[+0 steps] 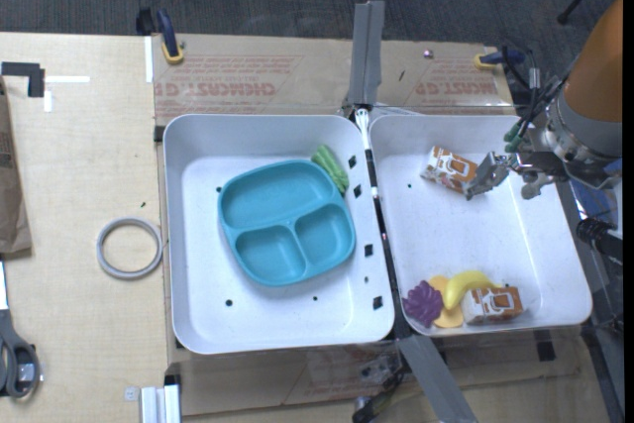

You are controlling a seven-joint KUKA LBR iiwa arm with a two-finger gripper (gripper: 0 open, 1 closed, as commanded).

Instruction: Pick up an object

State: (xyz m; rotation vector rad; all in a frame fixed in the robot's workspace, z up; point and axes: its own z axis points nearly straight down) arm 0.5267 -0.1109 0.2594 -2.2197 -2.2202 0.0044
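The right bin [495, 238] holds a small white and orange carton [448, 167] near its back. At the front of that bin lie a purple bunch of grapes [423, 304], a yellow banana [463, 289] and a second small carton [493, 304]. My gripper [507, 182] hangs over the back right part of this bin, just right of the first carton. Its fingers stand open, the left fingertip [482, 181] close beside the carton's right end, and nothing sits between them.
The left bin [188, 243] holds a blue divided plate [285, 223] with a green toy [332, 167] at the plate's back right corner. A grey ring [130, 247] and scissors [15, 364] lie on the bench to the left of the bins.
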